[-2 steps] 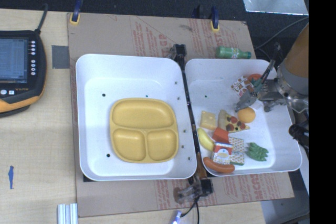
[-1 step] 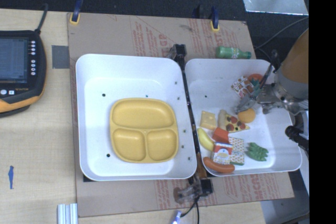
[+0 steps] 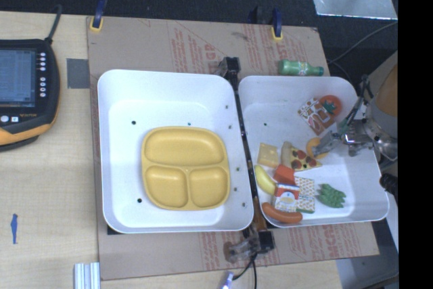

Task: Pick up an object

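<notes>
The right bin point(image 3: 270, 101) holds several toy foods. Among them are a patterned box point(image 3: 313, 112) beside a red tomato point(image 3: 330, 104), an orange slice point(image 3: 314, 145), a pizza slice point(image 3: 296, 158), a cheese block point(image 3: 268, 154), a banana point(image 3: 264, 179), a small carton point(image 3: 287, 198), a hot dog point(image 3: 281, 214) and a green leafy piece point(image 3: 331, 195). My gripper point(image 3: 336, 137) reaches in over the bin's right side. It hangs just right of the orange slice and below the tomato. I see nothing held in it.
A yellow divided plate point(image 3: 184, 166) lies in the left bin point(image 3: 122, 105). A green bottle point(image 3: 300, 68) lies on the cardboard behind the right bin. A teach pendant point(image 3: 24, 93) rests at the far left of the bench.
</notes>
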Motion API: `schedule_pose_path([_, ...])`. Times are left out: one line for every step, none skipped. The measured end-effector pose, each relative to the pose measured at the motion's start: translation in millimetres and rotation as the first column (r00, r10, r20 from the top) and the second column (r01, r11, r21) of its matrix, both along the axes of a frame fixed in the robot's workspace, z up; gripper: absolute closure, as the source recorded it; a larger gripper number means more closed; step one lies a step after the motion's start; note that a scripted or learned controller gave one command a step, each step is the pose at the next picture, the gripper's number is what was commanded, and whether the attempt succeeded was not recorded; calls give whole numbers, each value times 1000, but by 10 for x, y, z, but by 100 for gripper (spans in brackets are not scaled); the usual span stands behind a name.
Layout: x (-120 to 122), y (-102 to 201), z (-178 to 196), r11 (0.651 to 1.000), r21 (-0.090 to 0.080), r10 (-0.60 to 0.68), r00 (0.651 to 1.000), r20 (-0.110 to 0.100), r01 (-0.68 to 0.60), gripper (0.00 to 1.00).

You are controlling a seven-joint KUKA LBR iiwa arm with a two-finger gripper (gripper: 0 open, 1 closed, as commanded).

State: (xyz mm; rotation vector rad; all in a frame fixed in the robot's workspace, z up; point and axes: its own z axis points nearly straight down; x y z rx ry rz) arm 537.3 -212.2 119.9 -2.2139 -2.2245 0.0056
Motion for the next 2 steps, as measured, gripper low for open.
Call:
schedule_pose_path([773, 7, -282, 1000, 1, -1, 1000, 3, 1, 0])
schedule_pose_path([16, 1, 28, 1000, 0, 0, 1000, 1, 0, 0])
